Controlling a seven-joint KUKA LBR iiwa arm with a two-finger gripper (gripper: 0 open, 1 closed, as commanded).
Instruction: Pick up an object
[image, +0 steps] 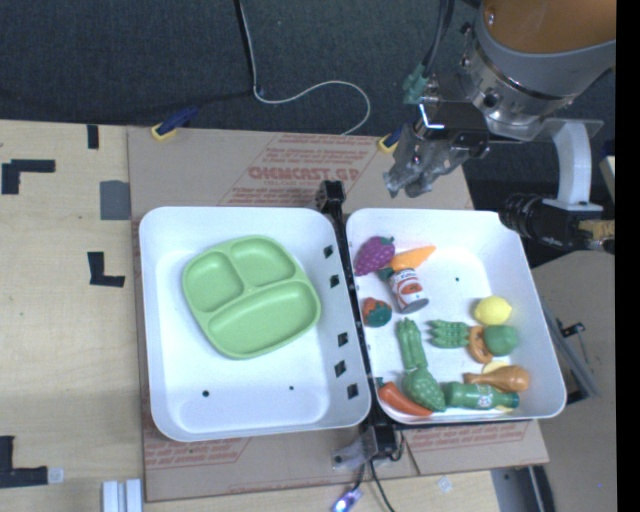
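Toy foods, all smooth moulded plastic, crowd the right bin (520, 262) in the lower right of the frame: a knobbly purple grape bunch (373, 254) at its upper left, an orange carrot (414, 256) beside it, a small can with a red and white label (408, 289) whose print is too small to read, a round yellow lemon (492, 311), a green ball-shaped piece (502, 339), and a green bottle (480, 397) lying flat along the near wall. The left bin (165, 250) holds a pale green divided plate (251, 295) with three compartments. Brown cardboard (290, 170) under the bins carries red print that appears to read "CHEMCAST GP". The claw (412, 172) hangs at upper right, above the cardboard beyond the right bin's far rim, well apart from the toys; I cannot tell how its grey metal tips are set.
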